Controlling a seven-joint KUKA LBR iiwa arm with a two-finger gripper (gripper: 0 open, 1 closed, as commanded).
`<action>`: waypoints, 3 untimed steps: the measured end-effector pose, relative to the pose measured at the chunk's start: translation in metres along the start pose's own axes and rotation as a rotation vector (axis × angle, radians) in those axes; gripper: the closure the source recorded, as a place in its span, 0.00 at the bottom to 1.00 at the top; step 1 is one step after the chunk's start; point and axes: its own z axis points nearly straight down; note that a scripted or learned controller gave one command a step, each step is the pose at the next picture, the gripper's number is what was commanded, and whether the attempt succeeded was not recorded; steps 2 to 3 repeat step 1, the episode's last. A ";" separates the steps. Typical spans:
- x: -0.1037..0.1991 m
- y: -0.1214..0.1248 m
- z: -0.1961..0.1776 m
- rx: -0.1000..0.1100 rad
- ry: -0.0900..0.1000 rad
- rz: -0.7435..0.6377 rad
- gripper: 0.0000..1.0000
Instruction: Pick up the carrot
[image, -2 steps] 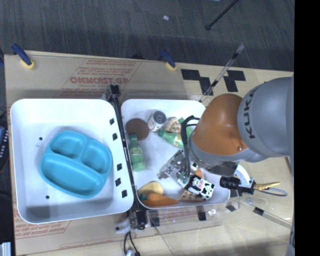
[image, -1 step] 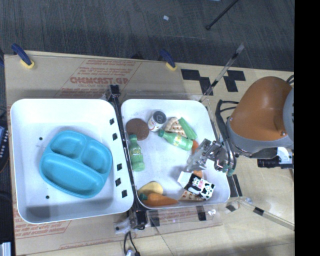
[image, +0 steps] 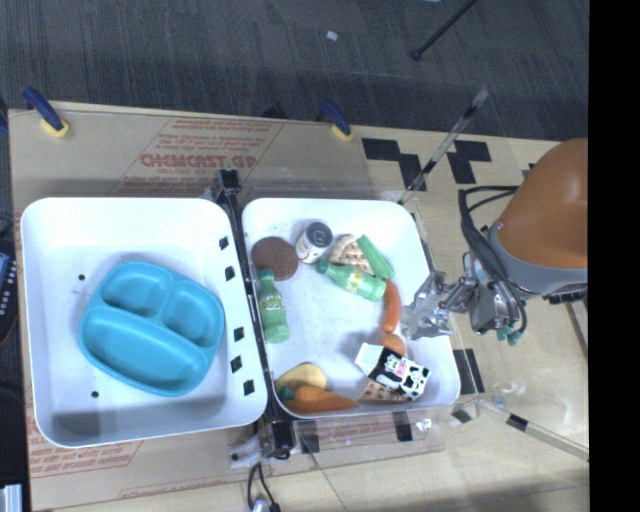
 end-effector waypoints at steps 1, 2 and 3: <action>-0.023 -0.001 -0.011 0.000 -0.002 -0.269 1.00; -0.023 -0.001 -0.011 0.000 -0.002 -0.269 1.00; -0.023 -0.001 -0.011 0.000 -0.002 -0.269 1.00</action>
